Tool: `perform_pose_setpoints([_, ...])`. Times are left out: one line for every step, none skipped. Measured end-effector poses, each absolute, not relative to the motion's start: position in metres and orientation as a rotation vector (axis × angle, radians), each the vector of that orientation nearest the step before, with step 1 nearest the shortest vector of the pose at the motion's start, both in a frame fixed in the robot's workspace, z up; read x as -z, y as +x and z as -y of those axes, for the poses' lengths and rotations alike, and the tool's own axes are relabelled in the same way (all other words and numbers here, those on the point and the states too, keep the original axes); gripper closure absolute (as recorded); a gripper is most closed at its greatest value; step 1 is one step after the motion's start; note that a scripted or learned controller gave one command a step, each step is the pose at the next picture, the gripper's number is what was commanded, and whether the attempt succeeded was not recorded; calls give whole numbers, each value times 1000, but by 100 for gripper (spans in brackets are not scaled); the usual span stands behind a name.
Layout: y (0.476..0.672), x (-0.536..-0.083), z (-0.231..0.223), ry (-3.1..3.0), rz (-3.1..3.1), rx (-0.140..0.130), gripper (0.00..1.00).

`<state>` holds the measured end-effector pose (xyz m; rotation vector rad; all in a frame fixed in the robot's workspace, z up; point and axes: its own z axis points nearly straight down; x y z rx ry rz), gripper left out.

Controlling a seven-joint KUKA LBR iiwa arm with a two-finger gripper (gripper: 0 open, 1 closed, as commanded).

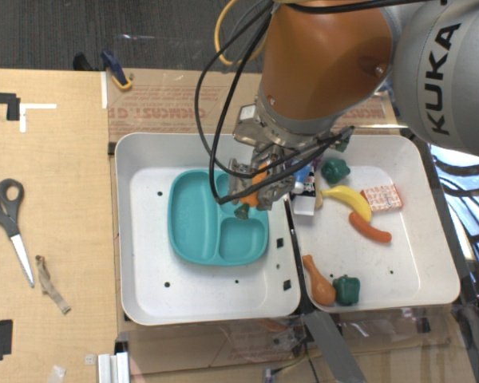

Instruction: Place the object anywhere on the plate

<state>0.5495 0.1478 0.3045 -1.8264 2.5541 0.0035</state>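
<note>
Here, a small orange object [258,179], perhaps a toy carrot with a green end, sits amid the gripper [254,190] hardware, above the right edge of a teal divided plate [211,222]. The view does not let me tell whether the gripper really holds it, or how its grasping parts stand, because cables and metal crowd the spot.

The plate lies in the left white bin [144,286], with two compartments visible, a long one on the left and a smaller one at lower right. The grey KUKA arm [431,62], with its large orange band, reaches in from the right and looms over the seam between the two bins.

In the right white bin [431,286] lie a yellow toy banana [347,199], a red sausage-like piece [370,228], a pink and white packet [381,198], a green toy vegetable [334,169], and, nearer the front, an orange drumstick shape [318,282] touching a green pepper [347,290].

Scissors [9,218] rest on the bench [48,278] at far left.

By my judgement, this is the carrying or releasing stage. The next move calls for lowering over the plate's inside and letting go cleanly.
</note>
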Motion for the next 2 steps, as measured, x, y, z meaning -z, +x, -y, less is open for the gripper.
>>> perform_pose_setpoints([550, -305, -148, -1826, -2553, -3, 0])
perform_pose_setpoints([515, -213, -131, -1568, -2721, -2, 0])
